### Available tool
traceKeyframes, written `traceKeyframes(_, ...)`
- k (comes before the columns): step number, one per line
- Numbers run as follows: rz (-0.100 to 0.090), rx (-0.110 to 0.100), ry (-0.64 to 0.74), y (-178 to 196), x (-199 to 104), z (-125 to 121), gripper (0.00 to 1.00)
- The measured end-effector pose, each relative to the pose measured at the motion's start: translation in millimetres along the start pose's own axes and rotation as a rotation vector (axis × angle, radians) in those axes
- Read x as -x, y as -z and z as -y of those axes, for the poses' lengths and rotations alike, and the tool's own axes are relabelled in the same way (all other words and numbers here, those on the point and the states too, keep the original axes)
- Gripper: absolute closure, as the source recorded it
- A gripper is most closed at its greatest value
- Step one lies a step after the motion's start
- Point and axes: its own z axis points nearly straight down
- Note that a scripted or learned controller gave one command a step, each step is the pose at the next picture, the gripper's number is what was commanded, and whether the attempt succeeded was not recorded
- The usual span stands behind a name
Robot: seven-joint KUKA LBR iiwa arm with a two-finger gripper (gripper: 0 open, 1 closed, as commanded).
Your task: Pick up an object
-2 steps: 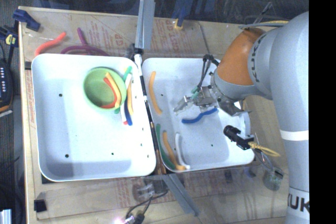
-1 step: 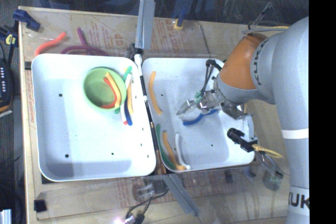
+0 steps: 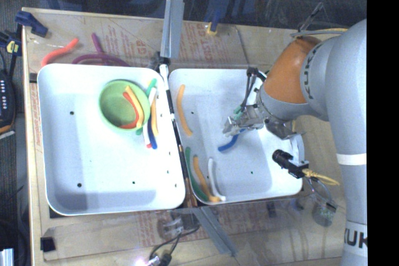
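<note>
Claw (image 3: 240, 124) in right bin (image 3: 249, 193), grip state unclear; blue strip (image 3: 228, 144) just below.

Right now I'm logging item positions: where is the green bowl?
The green bowl sits in the left bin, toward its upper right, with coloured strips draped over its right rim.

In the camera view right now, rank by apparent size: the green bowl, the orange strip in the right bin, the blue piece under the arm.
1. green bowl, plainly largest.
2. orange strip, long but thin.
3. blue piece, smallest, though the gripper may hide part of it.
</note>
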Motion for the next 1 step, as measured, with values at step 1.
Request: traceKeyframes(1, -0.001, -0.006, 0.036, 88.4, -34.7, -31.1, 1.0)
